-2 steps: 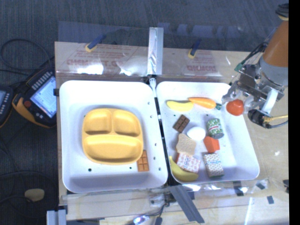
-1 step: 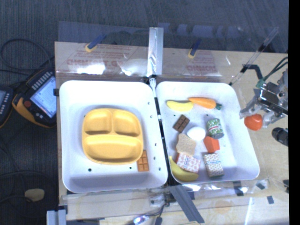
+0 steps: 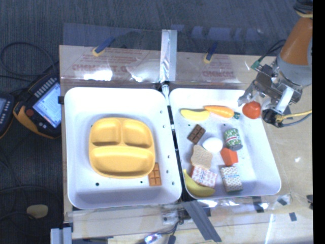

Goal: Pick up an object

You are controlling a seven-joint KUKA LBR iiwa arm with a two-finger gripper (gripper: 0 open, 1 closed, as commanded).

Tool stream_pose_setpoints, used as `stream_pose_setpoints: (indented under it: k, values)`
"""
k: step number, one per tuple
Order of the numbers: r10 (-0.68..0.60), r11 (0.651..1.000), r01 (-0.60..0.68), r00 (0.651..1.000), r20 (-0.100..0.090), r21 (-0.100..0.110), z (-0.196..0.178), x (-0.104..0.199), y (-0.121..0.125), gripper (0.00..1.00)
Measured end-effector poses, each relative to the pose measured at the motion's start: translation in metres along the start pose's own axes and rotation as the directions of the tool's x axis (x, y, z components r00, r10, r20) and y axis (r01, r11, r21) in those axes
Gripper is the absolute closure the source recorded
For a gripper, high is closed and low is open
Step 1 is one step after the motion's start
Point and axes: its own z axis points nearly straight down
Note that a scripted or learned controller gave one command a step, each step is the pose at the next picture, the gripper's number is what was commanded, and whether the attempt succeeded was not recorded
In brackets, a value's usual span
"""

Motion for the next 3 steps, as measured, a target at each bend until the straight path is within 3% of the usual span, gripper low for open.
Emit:
stream_pose_setpoints:
  k: [1,2,3]
  values:
    - [-0.132,0.991,0.132,0.991,0.002,-0.002,-0.022,-0.041,-0.037,1.00]
    - [-0.022,1.000,0.022,1.000,0.000,0.001,-0.002,0.024,-0.059,1.00]
    - [-0.376,0.927,0.376,0.927,0.001,-0.002,-0.029,-0.030,-0.098,1.00]
